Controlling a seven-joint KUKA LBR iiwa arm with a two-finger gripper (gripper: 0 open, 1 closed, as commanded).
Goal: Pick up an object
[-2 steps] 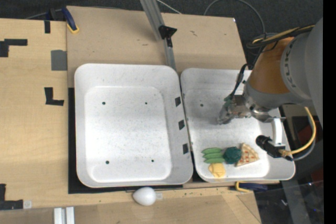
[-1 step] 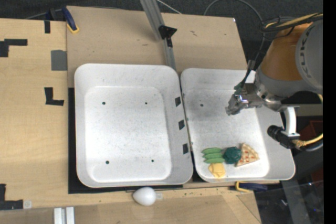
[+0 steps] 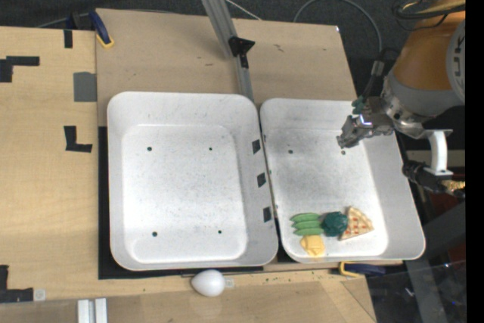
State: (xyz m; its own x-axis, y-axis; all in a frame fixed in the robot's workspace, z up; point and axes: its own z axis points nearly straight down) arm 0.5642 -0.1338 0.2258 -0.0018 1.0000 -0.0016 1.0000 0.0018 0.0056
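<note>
Over the right bin (image 3: 393, 163), pincer (image 3: 350, 135) unladen.

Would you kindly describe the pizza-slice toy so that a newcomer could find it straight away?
Start at the right-hand white bin and go to its near corner, where a small cluster of toys lies. The pizza slice is the rightmost of them, beside the dark green piece. It alone is a tan triangle with red spots; its neighbours are plain green or yellow.
</note>
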